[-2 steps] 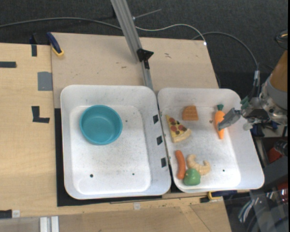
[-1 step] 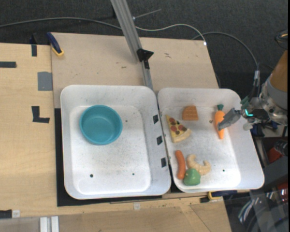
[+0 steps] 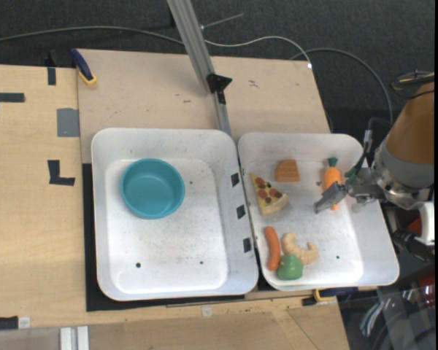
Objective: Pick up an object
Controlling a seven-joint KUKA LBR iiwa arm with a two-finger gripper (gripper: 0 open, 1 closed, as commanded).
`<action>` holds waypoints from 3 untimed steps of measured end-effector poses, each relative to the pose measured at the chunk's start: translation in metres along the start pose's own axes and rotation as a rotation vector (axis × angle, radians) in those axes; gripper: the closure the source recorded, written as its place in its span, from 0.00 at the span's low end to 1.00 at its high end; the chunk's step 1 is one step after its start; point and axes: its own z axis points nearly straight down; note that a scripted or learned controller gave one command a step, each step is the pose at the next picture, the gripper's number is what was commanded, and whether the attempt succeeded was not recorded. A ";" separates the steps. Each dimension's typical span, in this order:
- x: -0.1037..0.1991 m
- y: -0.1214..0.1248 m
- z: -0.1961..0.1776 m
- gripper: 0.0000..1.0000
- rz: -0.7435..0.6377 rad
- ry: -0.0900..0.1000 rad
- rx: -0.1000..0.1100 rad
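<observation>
Well, the gripper (image 3: 330,200) hangs just beside the carrot (image 3: 331,177) in the right bin (image 3: 372,265); I cannot tell its fingers' spread. It should centre over the carrot, then drop straight.

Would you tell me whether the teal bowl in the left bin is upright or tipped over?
Upright. The teal bowl sits in the left bin with its round opening facing up, its inside visible.

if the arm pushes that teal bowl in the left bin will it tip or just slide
The round teal plastic bowl looks wide, low and upright on the flat floor of the left white bin, so it would probably slide rather than tip. It seems light and stiff, and its smooth rim may slip from a pinch.
</observation>
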 end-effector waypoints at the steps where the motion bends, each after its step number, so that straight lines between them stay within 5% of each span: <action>1: -0.002 -0.001 0.064 0.00 0.000 0.000 0.001; 2: -0.002 0.000 0.103 0.00 0.000 -0.003 -0.008; 3: -0.002 -0.001 0.092 1.00 -0.001 -0.002 -0.007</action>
